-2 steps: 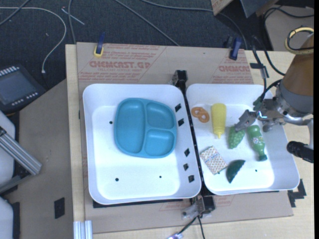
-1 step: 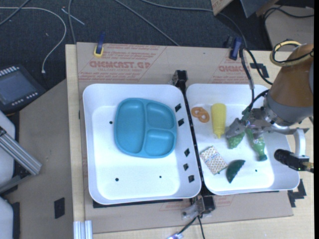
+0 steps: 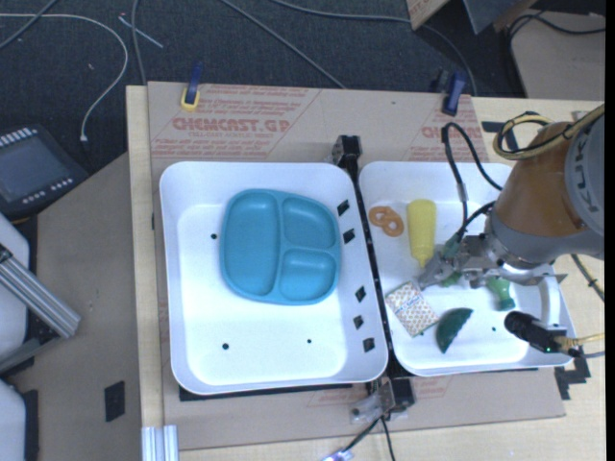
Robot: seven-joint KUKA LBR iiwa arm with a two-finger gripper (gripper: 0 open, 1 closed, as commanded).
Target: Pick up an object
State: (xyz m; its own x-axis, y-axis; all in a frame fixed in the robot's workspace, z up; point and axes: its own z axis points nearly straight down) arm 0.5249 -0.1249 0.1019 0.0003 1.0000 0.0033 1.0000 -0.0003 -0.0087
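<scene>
The right bin (image 3: pixel 485 360) holds several small objects. An orange pretzel-shaped piece (image 3: pixel 387 219) and a yellow oblong object (image 3: pixel 421 229) lie at its far left. A white patterned packet (image 3: pixel 411 307) and a dark green wedge (image 3: pixel 452 327) lie near its front. My gripper (image 3: pixel 452 269) hangs low over the bin's middle, just right of the yellow object and above the packet. A small light green piece (image 3: pixel 500 291) sits just right of the gripper, under the wrist. I see nothing clearly between the fingers.
The left bin (image 3: pixel 192 286) holds a blue divided plate (image 3: pixel 279 246). A black divider with clips (image 3: pixel 363 257) runs between the bins. The arm's orange band (image 3: pixel 538 200) and cables cover the right bin's far right side.
</scene>
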